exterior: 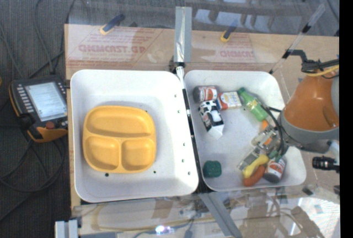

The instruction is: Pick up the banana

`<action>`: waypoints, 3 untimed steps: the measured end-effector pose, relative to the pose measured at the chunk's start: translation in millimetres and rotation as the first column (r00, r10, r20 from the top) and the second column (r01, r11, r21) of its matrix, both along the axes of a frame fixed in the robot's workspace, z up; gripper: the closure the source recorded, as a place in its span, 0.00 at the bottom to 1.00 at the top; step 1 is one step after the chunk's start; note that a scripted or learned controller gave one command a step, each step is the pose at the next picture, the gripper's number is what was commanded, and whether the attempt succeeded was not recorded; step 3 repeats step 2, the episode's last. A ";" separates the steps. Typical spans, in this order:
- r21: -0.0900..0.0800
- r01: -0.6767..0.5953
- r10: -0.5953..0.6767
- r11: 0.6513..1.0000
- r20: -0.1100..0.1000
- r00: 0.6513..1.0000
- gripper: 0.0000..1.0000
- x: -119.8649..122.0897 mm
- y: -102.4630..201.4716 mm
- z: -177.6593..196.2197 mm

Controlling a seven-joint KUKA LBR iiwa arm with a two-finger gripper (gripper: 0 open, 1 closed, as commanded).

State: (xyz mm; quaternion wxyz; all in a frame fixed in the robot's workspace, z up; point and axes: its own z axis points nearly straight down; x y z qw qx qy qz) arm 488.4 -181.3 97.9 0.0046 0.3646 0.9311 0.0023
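The banana is a small yellow piece lying in the right bin, near its front right corner. An orange-red piece touches its near side and a small dark bottle with a red label stands just to its right. My gripper reaches in from the right below the orange wrist band. It hangs just above and behind the banana, with its tip close to the banana's upper end. Cables and metal parts clutter the tip.
The right bin also holds a red can, a black-and-white bottle, a red-and-white packet, a green bottle and a dark green lump. A yellow divided tray lies in the left bin.
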 end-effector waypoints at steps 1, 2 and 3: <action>0.005 -0.001 0.001 1.000 -0.004 1.000 1.00 -0.1 2.7 6.8; 0.006 0.451 -0.451 0.892 -0.009 0.892 1.00 8.9 -18.5 -7.5; 0.006 0.451 -0.451 0.892 -0.009 0.892 1.00 8.9 -18.5 -7.5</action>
